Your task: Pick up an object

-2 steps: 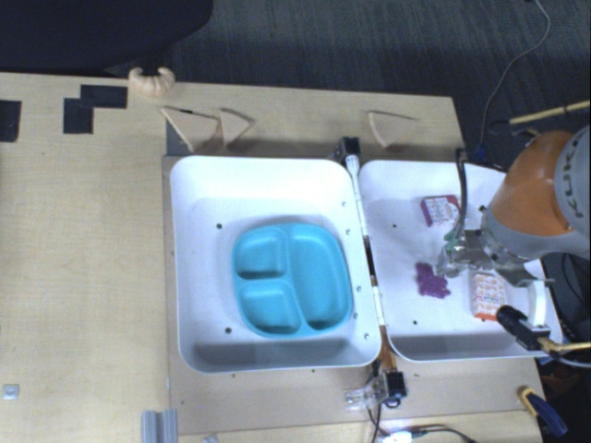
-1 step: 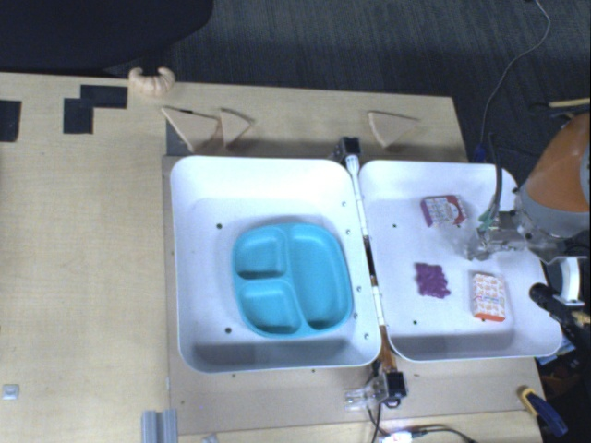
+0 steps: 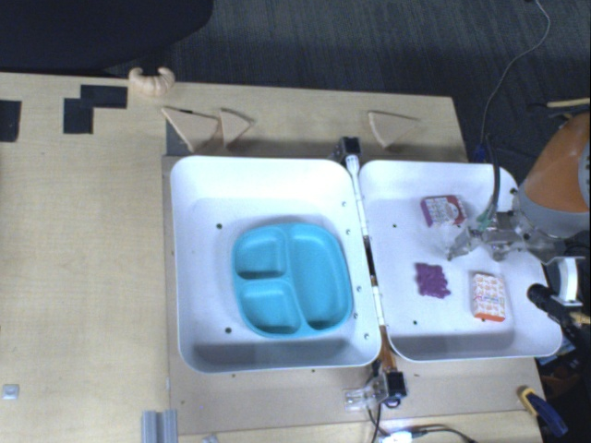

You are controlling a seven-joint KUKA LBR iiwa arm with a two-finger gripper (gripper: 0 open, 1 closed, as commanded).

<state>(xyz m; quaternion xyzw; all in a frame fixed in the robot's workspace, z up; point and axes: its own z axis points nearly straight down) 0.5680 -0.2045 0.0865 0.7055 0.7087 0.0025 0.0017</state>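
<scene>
Nothing is picked yet. The gripper (image 3: 466,241) hangs low near the right bin's (image 3: 406,340) far right edge, fingers seemingly spread and empty, between the red packet (image 3: 442,210), purple piece (image 3: 431,280) and orange-white packet (image 3: 488,296).

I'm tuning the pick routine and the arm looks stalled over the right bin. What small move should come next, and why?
Probably a short shift toward the purple object, then a descent. The gripper sits above the right bin floor between the red packet and the purple object, with nothing seen between its fingers.
</scene>
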